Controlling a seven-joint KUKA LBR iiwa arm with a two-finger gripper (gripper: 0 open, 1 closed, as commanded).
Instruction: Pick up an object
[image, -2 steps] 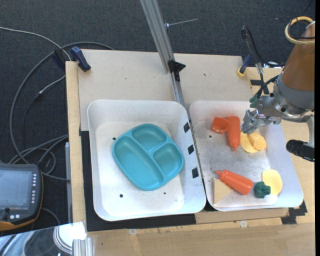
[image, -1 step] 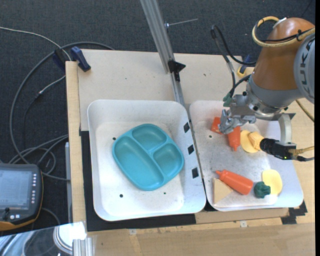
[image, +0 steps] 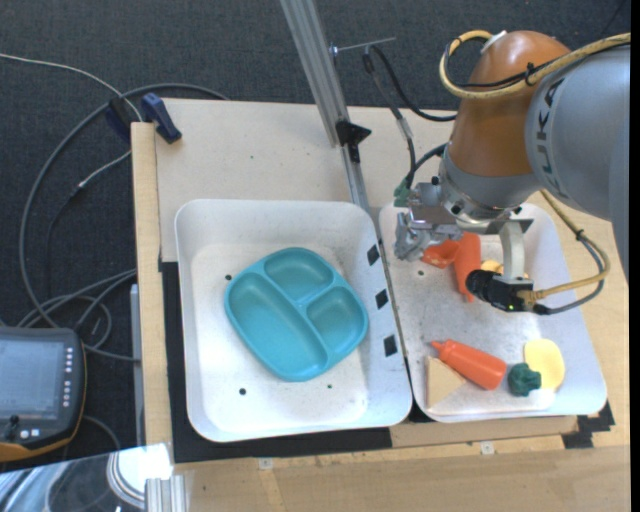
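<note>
Okay, your gripper (image: 412, 238) hangs over the right bin (image: 590, 385) near its 11 o'clock corner; you can't tell its finger state. Orange piece (image: 462, 257) lies just at its 3 o'clock. Bottle (image: 470, 363) sits at 6; blue tray (image: 294, 312) fills the left bin (image: 200, 225).

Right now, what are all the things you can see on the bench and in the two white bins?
bins: two, white, side by side on the bench
divided plate: one, teal, in the left bin
orange bottle: one, orange with a dark green cap, lying in the right bin near its front
yellow piece: one, pale yellow, right bin, beside the cap
orange object: one, orange, right bin, under the gripper
handheld screen: one, grey, on the floor at left
gripper: one, grey, over the right bin
</note>
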